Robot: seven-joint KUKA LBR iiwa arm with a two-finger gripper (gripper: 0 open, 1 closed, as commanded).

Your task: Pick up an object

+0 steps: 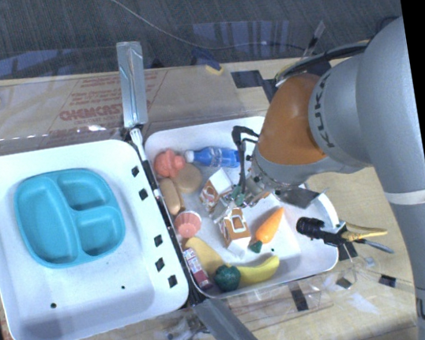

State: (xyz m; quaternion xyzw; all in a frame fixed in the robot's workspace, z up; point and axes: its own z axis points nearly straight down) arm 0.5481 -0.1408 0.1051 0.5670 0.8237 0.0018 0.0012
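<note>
Two white bins sit side by side: the left bin (20, 316) holds one blue divided tray (68, 214). Right of that tray, the right bin (323, 264) holds one banana (262, 269), one carrot (268, 226), one water bottle (214, 157) and two small cartons (235, 226).

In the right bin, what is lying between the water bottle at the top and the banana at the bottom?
In the camera view, between the water bottle and the banana lie small cartons, and beside them a toy carrot.
</note>
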